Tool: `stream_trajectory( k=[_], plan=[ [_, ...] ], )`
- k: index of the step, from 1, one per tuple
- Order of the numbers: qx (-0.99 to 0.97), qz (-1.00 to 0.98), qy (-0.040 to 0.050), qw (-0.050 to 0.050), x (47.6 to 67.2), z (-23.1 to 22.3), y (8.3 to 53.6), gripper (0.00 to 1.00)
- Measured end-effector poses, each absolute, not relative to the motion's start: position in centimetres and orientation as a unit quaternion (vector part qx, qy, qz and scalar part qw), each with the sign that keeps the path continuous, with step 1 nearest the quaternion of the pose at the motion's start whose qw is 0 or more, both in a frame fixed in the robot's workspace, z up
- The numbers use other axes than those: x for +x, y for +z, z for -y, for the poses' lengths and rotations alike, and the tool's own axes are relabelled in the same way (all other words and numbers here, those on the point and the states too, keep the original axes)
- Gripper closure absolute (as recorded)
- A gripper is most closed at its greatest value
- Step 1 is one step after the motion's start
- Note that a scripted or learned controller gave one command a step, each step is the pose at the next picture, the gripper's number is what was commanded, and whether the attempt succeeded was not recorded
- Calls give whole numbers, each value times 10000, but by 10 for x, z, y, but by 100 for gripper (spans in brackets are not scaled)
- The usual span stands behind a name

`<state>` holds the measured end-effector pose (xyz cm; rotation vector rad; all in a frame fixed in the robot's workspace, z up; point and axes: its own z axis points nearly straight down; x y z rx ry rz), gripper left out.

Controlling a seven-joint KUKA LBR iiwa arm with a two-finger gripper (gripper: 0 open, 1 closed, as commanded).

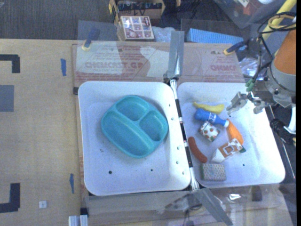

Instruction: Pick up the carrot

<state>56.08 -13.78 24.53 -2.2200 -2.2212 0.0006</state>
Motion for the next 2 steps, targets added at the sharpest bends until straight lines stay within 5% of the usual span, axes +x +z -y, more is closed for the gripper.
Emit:
stream_trajectory(
  k=[1, 2],
  plan=[
    [-7045, 7096, -67, -119, 543, 155, 116, 0],
    [-7038, 7104, -10, -28, 526, 158, 104, 0]
  ],
)
